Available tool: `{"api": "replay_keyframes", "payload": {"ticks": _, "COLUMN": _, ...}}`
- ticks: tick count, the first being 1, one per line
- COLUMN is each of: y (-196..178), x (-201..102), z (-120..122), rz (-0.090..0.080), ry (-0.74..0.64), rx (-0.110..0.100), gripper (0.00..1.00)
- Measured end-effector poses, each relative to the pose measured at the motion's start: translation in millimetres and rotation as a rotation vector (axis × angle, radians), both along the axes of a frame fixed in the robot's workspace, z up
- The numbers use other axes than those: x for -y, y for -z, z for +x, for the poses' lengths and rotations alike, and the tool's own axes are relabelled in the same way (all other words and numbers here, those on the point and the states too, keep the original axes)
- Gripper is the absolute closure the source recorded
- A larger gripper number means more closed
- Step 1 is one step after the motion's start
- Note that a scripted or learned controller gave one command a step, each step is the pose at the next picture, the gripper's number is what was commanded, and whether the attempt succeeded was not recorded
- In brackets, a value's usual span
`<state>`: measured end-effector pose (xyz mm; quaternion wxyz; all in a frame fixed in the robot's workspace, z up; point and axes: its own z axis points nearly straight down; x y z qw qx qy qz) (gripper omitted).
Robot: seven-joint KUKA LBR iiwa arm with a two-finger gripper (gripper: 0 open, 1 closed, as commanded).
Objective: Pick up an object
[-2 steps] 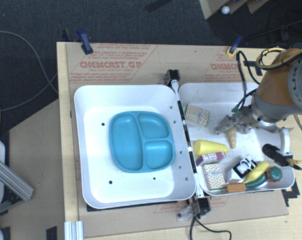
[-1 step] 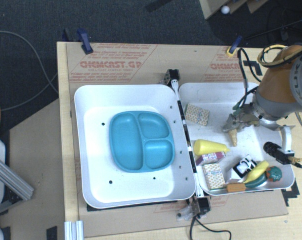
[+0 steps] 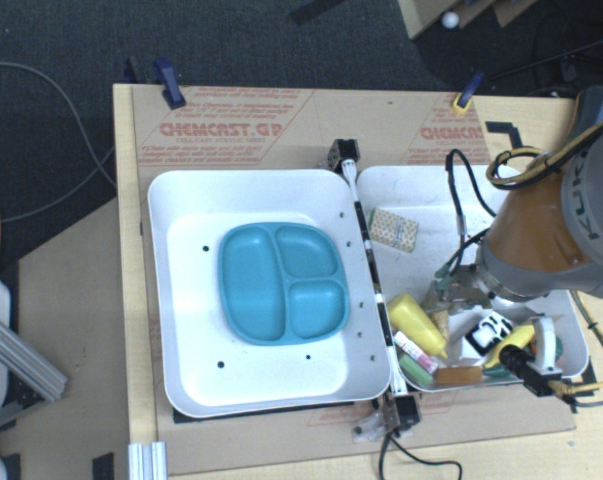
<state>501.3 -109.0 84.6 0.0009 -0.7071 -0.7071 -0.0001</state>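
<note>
My gripper point(image 3: 451, 293) hangs low in the right bin point(image 3: 411, 183), under the orange wrist band. It is just above and to the right of a yellow bottle-like object point(image 3: 416, 324). A black-and-white object point(image 3: 486, 334) and a yellow piece point(image 3: 513, 345) lie just right of the gripper. A pink-and-white tube point(image 3: 412, 350), a green item point(image 3: 417, 370) and a brown item point(image 3: 459, 375) crowd the bin's front edge. A small patterned packet point(image 3: 393, 229) lies apart at the back of the bin. The arm hides the bin's right part.
The left bin point(image 3: 181, 298) holds a blue divided plate point(image 3: 282, 282) in its middle. A black clamp point(image 3: 343, 154) sits between the bins at the back. Cables loop over the right bin's back edge point(image 3: 461, 203). The bench is brown board point(image 3: 221, 123).
</note>
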Motion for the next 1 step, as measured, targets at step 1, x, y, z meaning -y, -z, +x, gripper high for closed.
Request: {"api": "replay_keyframes", "payload": {"ticks": 1, "y": -120.6, "x": 54.1, "z": -14.1, "rz": -0.003, "ry": 0.001, "rx": 0.004, "gripper": 1.00}}
